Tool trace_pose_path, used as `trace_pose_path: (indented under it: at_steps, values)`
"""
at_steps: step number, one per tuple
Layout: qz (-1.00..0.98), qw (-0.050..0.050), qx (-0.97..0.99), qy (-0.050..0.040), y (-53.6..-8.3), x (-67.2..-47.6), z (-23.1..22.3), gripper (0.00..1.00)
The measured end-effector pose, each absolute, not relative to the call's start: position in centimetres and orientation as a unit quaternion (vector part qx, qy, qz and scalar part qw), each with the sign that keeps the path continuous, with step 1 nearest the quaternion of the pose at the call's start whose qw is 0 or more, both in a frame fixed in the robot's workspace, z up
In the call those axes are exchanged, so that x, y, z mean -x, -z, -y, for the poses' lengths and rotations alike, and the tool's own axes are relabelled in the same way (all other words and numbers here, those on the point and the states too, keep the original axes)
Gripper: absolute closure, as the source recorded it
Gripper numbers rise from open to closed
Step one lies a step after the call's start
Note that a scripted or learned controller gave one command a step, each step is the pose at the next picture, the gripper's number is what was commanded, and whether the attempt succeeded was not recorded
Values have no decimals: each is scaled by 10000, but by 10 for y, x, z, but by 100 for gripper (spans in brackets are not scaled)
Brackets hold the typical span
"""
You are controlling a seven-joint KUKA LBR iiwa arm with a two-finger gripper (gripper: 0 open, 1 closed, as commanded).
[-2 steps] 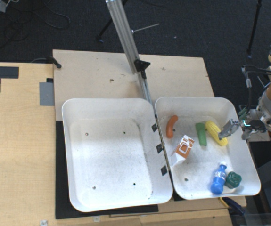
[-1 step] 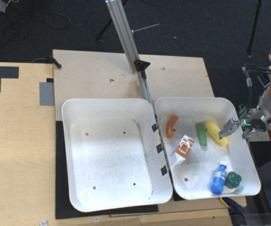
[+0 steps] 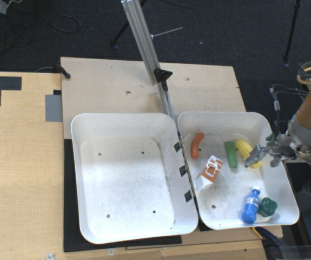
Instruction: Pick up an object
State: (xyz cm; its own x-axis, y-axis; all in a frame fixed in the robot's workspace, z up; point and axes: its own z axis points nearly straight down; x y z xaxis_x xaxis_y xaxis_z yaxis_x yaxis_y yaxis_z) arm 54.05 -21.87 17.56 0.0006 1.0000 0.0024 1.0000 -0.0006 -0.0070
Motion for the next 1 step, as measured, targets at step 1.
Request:
trace_pose_path:
  at_steps: [1]
  values:
    - [7083,38,7059,-15,-119,-548,213,0]
